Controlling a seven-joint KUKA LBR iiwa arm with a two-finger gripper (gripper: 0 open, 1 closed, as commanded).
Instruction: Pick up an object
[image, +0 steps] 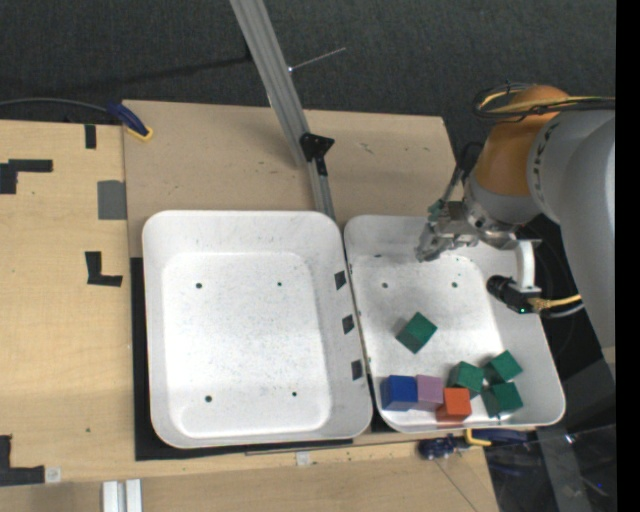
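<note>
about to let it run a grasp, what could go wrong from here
The hand hangs near the right bin's far rim, away from every block, so closing here would likely grab nothing. The lone green block sits tilted and might slip. The near-corner cluster is packed tight, so fingers may jam or shove neighbours.

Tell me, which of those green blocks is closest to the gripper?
The green block lying alone in the middle of the right bin. The other three green ones huddle near the bin's bottom right corner, farther from the gripper.
</note>
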